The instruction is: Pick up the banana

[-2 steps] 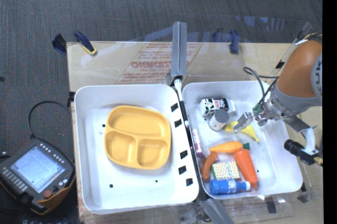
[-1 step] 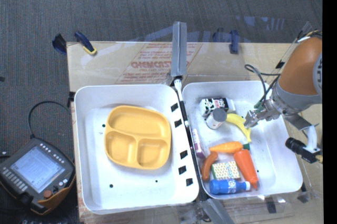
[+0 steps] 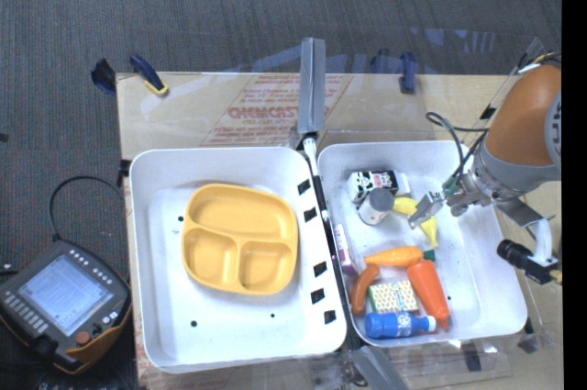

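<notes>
The banana (image 3: 404,206) is yellow and lies in the upper middle of the right bin (image 3: 491,287). One end shows beside a grey cup (image 3: 373,207); another yellow piece of it shows at the banana's lower end (image 3: 429,234). My gripper (image 3: 425,211) hangs right over the banana's middle and hides that part. The arm's orange band (image 3: 525,117) is at the right edge.
A black-and-white carton (image 3: 376,183) lies just left of the banana. Below it are two carrots (image 3: 394,257), a red sausage (image 3: 363,285), a checkered pack (image 3: 393,295) and a blue bottle (image 3: 399,324). The left bin (image 3: 156,287) holds a yellow divided plate (image 3: 240,238).
</notes>
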